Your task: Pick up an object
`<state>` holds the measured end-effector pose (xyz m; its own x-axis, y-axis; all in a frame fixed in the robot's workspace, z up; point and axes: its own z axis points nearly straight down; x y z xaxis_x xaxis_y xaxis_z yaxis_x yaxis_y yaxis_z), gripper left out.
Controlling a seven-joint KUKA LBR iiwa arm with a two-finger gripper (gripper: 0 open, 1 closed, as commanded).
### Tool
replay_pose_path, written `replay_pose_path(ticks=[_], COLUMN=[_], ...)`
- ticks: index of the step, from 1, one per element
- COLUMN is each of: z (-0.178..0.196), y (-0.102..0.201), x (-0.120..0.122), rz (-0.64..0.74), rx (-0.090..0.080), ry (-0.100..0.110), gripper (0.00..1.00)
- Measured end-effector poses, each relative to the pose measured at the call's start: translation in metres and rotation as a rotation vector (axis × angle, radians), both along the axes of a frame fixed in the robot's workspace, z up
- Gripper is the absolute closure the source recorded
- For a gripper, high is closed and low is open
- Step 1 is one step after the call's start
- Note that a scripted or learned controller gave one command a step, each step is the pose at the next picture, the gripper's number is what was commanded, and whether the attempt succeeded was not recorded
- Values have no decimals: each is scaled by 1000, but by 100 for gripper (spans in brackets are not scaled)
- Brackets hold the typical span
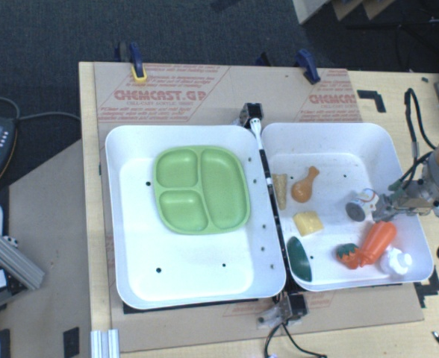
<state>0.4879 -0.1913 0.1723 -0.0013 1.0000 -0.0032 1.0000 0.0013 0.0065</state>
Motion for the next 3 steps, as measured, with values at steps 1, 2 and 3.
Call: replay_pose_path(ticks=[1, 2, 3], z=[54, 43, 48], y=[0, 47, 100], x=[2, 21, 29], rz=[0, 4, 5], rx=[0, 4, 4], ry=[-1, 6, 4], gripper=[100, 100, 100])
